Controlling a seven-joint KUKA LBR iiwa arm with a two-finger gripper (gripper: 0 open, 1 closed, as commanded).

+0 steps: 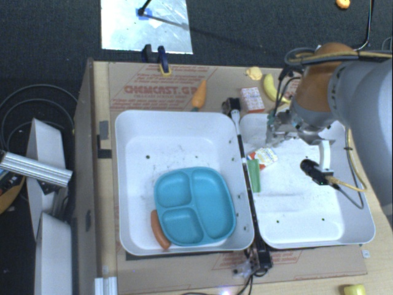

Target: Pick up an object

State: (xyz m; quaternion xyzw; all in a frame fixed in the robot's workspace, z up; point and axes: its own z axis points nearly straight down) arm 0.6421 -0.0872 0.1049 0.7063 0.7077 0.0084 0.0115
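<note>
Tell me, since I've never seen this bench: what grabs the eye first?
The blue divided plate in the left bin, with a hot dog lying against its left edge. Next the grey arm with its orange band, reaching in from the right over the right bin, where a green marker lies by the near wall. A carrot and a banana lie on the cardboard behind the bins.

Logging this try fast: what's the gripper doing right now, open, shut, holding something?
Gripper: low over the right bin, near its far-left corner; open or shut cannot be told.
</note>
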